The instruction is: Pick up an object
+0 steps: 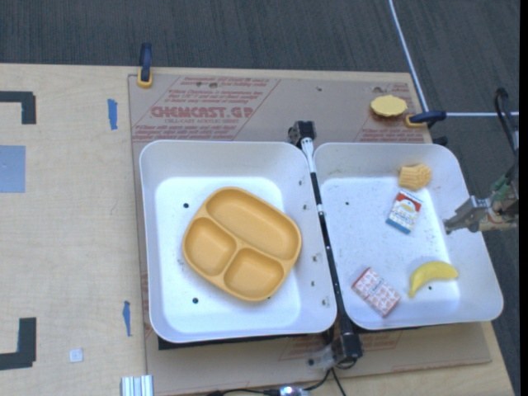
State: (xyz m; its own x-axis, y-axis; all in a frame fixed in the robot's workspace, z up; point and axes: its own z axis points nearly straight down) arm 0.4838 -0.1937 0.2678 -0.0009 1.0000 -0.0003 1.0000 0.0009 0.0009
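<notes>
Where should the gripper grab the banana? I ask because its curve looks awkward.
Grip the banana across its thick middle, coming straight down from above. It lies flat in the right bin near the wall, so the fingers should straddle its narrow width there.

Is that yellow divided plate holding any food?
Empty. The yellow plate sits in the left bin, and all three compartments show bare yellow bottoms. The toy food lies in the right bin.

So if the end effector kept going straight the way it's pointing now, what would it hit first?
The end effector points leftward from the right bin's edge. Straight on, it would probably meet the small red and white box first, though its height above the bin is unclear.
</notes>
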